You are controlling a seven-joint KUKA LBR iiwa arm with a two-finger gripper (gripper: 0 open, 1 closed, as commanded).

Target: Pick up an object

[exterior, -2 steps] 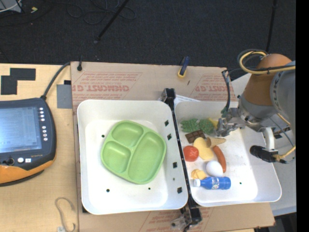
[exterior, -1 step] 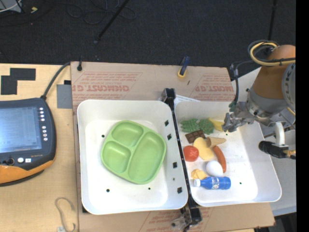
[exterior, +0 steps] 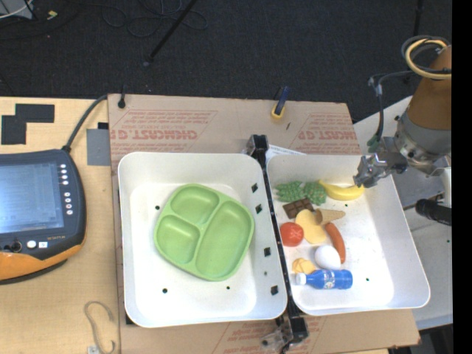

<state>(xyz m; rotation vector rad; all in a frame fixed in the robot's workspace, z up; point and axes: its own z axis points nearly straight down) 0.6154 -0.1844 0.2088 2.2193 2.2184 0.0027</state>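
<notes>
Camera view: end effector (exterior: 366, 172) beside banana (exterior: 343, 191) (right bin (exterior: 402, 234)).

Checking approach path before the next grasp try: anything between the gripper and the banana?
Nothing visible. The gripper sits at the far right of the right bin, just right of the banana, whose right end is next to it. The green leafy toy lies on the banana's other side, off the path.

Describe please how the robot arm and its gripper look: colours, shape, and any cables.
The arm is a rounded grey body with a wide orange band above the wrist. A yellowish cable loop sits at its top, and a thin dark cable runs down its side. The gripper is small, of dark grey metal.
</notes>
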